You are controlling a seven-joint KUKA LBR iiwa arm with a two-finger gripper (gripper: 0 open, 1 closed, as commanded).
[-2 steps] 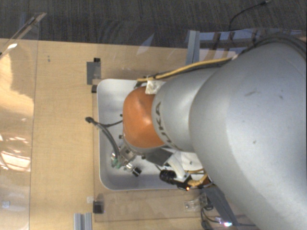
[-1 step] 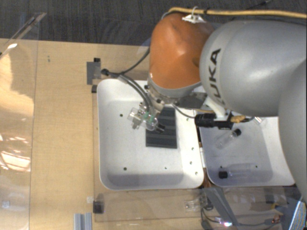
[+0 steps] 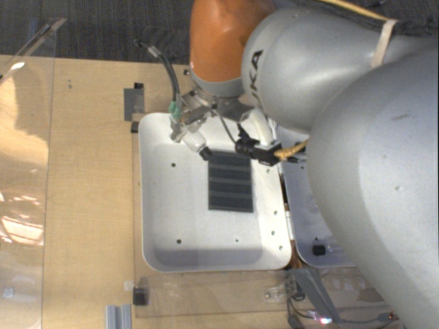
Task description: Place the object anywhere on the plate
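One loose thing lies close to the claw: a dark ribbed slab, flat on the floor of the left bin, just beside the claw on its near side and a little toward the arm. The slab's far corner comes almost under the claw. I cannot tell whether the claw is open or closed, and I see nothing that is clearly held in it. I also cannot tell whether the slab is the object to be moved or stands in for the plate.

My guess is that the job is at its first step, the approach, with no placing done. If the slab is the object, the next move calls for a short shift over it and a square descent onto its thin, low edges.

Beyond the claw, the bin's far wall and far left corner are close, so there is little room on that side. The white floor left of the slab and nearer than it is open. Farther off, past the slab, the right bin is largely covered by the arm.
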